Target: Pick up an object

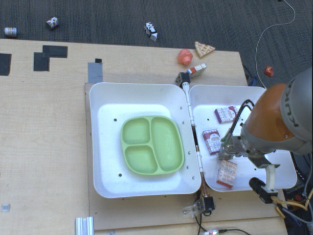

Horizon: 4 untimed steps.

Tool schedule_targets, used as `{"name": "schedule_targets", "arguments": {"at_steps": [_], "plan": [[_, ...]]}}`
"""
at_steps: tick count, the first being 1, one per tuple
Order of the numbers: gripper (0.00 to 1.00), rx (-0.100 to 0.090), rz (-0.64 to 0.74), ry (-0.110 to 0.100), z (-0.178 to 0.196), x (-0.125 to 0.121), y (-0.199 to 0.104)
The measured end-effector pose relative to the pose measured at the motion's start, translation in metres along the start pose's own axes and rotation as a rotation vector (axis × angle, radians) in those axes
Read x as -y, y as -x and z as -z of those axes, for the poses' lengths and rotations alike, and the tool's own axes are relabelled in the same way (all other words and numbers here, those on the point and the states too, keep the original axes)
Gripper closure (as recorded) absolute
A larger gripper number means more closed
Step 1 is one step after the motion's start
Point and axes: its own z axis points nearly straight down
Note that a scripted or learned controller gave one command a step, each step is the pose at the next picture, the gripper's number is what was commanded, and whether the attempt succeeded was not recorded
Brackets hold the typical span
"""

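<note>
In the right bin (200, 119) lie three small packets: a red-and-white one (225, 114) toward the back, another red-and-white one (211, 141) in the middle, and a paler one (227, 174) near the front. My gripper (226, 152) hangs over the right bin between the middle packet and the front packet, just above the pale packet's top edge. The grey wrist and the orange band (266, 119) cover the bin's right part. A green three-compartment plate (152, 145) lies in the left bin (105, 131).
Behind the bins on the bench lie a red ball (185, 57), a pizza-slice toy (204, 48) and a small red-and-white tube (198, 69). Small items are scattered on the dark floor beyond. A black cable (274, 28) loops at the right. Dark tape patches (49, 57) mark the bench's left.
</note>
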Motion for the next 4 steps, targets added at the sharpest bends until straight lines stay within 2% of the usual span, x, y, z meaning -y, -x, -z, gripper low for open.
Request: {"name": "schedule_targets", "arguments": {"at_steps": [1, 2, 3, 4], "plan": [[0.00, 0.000, 0.000, 0.000, 0.000, 0.000, 0.000], [0.00, 0.001, -0.002, -0.007, -0.011, 0.003, -0.001], [1.00, 0.000, 0.000, 0.000, 0.000, 0.000, -0.002], [0.00, 0.000, -0.001, 0.000, 0.000, 0.000, -0.002]]}}
